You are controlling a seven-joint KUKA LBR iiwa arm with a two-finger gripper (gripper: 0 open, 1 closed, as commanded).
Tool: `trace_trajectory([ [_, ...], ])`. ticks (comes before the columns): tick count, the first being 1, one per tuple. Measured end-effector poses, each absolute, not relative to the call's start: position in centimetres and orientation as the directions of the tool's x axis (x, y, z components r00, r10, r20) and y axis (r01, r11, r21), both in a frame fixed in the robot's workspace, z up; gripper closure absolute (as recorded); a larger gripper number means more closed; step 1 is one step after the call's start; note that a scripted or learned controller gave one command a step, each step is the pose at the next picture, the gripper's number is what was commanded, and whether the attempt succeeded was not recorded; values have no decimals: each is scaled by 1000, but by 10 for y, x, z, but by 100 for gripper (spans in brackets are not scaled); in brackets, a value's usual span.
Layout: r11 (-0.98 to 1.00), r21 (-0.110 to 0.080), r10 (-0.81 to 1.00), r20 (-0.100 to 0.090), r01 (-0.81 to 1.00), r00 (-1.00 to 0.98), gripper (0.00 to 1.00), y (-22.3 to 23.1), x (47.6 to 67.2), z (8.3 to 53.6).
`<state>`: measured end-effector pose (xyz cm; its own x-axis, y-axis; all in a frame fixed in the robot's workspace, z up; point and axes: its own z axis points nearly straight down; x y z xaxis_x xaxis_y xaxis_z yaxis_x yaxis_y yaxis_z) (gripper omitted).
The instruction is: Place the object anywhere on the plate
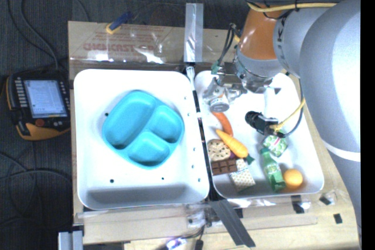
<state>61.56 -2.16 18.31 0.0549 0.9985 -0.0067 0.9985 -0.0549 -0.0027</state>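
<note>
Camera view | gripper (pixel 218 98) low in right bin (pixel 313 170), above carrot (pixel 231 142); finger spread: cannot tell | step: pick, nothing seen held | plate (pixel 143 127) in left bin (pixel 88 184) bare | next: grasp, lift, carry left

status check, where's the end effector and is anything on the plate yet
End effector low in right bin, above carrots, nothing seen in its grip. Blue plate in left bin, nothing on it. Toy food clustered close together.
</note>
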Motion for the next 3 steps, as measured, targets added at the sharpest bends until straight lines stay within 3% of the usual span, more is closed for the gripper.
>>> trace_trajectory([
  [1,9,-4,1000,-2,1000,-9,100,49,609,183],
  [2,63,-5,998,-1,998,-63,100,132,551,173],
  [3,62,-5,998,-1,998,-62,0,132,551,173],
])
